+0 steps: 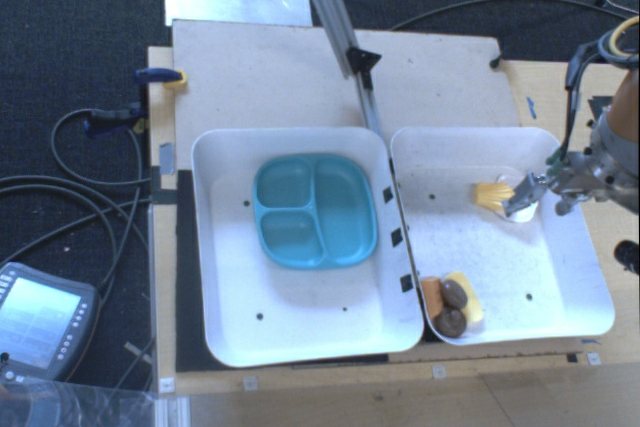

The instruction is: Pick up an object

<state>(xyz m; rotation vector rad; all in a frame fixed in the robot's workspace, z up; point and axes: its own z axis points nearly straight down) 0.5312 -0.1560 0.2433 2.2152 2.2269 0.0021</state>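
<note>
A small yellow and white object lies in the right bin, towards its upper right part. My gripper reaches in from the right and hovers right beside that object, its grey fingers close against the white end. In the bin's near left corner sits a cluster of small items: an orange piece, two brown rounded pieces and a yellow one.
The left bin holds a teal divided plate. A metal pole slants down to the seam between the bins. Cables and a pendant lie on the floor at left.
</note>
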